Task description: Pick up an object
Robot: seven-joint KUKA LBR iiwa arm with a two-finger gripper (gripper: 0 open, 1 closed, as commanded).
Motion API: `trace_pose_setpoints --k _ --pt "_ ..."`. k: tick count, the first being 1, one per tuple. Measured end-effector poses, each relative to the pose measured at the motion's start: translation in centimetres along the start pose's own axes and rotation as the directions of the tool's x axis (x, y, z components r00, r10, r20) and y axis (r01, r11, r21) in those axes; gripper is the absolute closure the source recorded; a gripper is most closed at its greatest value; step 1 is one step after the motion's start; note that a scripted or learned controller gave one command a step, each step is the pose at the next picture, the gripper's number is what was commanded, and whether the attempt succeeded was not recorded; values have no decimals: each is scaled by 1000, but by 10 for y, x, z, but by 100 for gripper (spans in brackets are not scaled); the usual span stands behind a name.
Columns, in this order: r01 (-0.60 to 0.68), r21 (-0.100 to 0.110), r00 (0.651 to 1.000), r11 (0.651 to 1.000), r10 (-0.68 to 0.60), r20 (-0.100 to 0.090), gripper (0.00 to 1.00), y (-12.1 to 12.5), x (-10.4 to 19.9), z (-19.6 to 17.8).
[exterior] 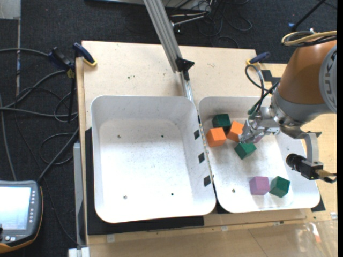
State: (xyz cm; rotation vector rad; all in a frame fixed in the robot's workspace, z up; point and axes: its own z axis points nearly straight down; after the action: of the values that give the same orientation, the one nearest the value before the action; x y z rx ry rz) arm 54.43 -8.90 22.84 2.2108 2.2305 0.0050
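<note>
The right bin (300,199) holds several small blocks. A green block (221,121) lies at its back left, with an orange block (216,136) in front of it and a second orange block (234,131) to the right. My gripper (251,135) hangs low over the bin's middle, right beside that second orange block. Another green block (245,150) sits directly below and in front of the gripper tip, touching or nearly touching it. A purple block (259,185) and a third green block (280,187) lie side by side near the front right.
The left bin (107,143) stands beside the right one, separated by a raised divider wall (203,154). A slanted metal bar (163,25) runs from the back toward the bins. A black fixture (305,167) sticks out from the arm over the right bin's edge.
</note>
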Motion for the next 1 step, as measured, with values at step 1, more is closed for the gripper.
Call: trace_pose_setpoints --k 1 --pt "-1 1 1000 1000 1 0 100 22 48 6"
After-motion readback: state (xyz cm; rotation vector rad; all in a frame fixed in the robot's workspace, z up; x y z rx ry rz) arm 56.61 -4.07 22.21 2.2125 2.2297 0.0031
